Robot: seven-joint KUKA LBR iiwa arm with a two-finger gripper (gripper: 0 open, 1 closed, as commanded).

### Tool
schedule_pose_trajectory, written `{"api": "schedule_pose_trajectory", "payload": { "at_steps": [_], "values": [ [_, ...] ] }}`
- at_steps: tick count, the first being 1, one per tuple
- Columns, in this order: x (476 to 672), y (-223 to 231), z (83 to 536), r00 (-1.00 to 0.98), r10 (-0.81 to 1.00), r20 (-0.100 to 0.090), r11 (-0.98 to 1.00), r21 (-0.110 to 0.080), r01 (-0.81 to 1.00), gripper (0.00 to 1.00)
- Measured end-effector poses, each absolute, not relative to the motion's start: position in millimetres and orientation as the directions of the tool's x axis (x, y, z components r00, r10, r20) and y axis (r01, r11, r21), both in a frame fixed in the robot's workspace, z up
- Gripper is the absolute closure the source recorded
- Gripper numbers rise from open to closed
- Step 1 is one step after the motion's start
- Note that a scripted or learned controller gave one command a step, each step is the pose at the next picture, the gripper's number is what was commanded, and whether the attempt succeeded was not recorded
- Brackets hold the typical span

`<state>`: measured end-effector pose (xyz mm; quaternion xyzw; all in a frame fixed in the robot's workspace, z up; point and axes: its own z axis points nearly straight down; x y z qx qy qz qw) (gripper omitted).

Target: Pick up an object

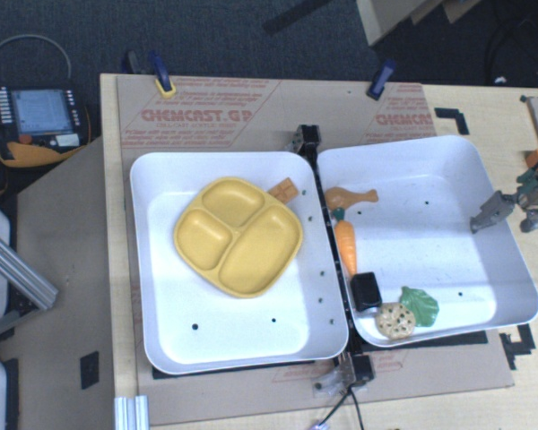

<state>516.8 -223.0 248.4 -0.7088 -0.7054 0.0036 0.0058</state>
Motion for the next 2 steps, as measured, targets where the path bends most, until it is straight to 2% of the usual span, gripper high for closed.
{"api": "schedule_pose_trajectory", "payload": {
  "at_steps": [1, 2],
  "values": [
    [519.5, -221.9, 256.0, 0.0, 1.0, -0.001, 0.0, 0.0, 1.0, 0.0],
    [521.5, -221.0, 213.9, 0.0, 1.0, 0.002, 0.0, -0.004, 1.0, 0.0]
  ]
}}
